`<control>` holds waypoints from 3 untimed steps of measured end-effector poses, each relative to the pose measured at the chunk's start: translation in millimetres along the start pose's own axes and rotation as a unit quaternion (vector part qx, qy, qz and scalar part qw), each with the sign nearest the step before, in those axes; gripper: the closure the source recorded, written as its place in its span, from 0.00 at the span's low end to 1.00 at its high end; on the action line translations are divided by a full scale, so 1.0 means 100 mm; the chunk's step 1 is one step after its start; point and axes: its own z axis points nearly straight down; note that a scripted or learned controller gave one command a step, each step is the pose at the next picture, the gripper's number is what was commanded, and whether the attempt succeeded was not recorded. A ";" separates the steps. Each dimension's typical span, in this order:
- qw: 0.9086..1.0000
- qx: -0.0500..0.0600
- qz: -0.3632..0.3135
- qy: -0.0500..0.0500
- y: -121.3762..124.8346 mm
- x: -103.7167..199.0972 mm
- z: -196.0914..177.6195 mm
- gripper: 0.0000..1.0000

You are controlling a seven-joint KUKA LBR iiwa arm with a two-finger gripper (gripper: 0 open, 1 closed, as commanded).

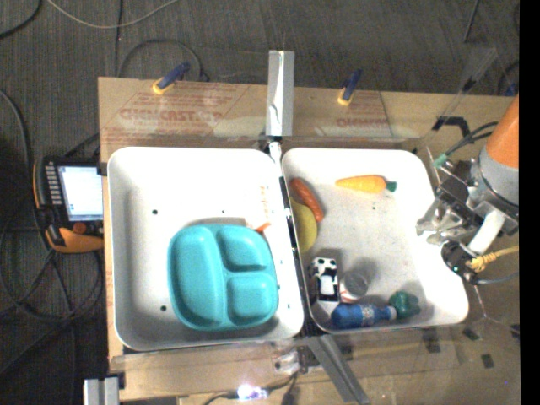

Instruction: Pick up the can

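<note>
Gripper (440, 224) hangs at the right bin's (405, 163) right rim, finger state indiscernible, well apart from the can (356, 283) lying near-side.

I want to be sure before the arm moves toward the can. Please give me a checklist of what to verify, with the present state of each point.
1. Can located: ok. The can lies in the right bin, near its front.
2. Room around the can: not ok. A black-and-white toy is close on its left and a blue bottle lies just in front.
3. Claw free of objects: cannot tell. The claw is at the bin's right rim, its details unclear.
4. Path from claw to can: ok. Bare bin floor lies between them.
5. Carrot out of the way: ok, it lies near the back wall.
</note>
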 end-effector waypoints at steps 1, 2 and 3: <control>1.000 0.000 0.000 0.000 0.00 0.00 0.00 0.00; 0.997 0.003 0.083 0.001 -0.23 0.25 1.58 0.00; 0.997 0.007 0.082 0.001 -0.24 0.26 1.51 1.00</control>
